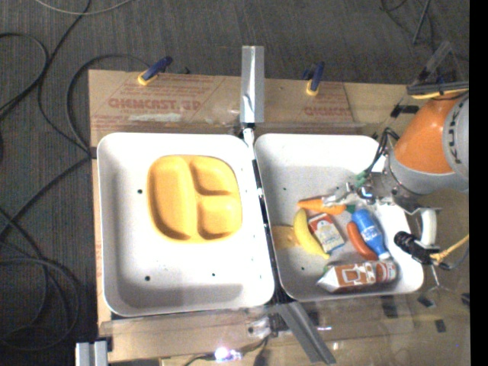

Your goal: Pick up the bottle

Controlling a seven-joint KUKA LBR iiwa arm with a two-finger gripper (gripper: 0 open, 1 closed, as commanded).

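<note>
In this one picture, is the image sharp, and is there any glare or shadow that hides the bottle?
Camera view: soft and grainy overall, small labels unreadable; the light is even, with mild brightness on the white bins and a small bright spot at the bottom edge; the blue bottle is not hidden by glare or shadow, though the arm darkens the right bin's corner beside it.

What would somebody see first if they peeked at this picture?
Probably the big yellow tray sitting in the left bin. Next, the pile in the right bin: a banana, a blue bottle and a carton, with the orange-banded arm reaching in from the right.
</note>
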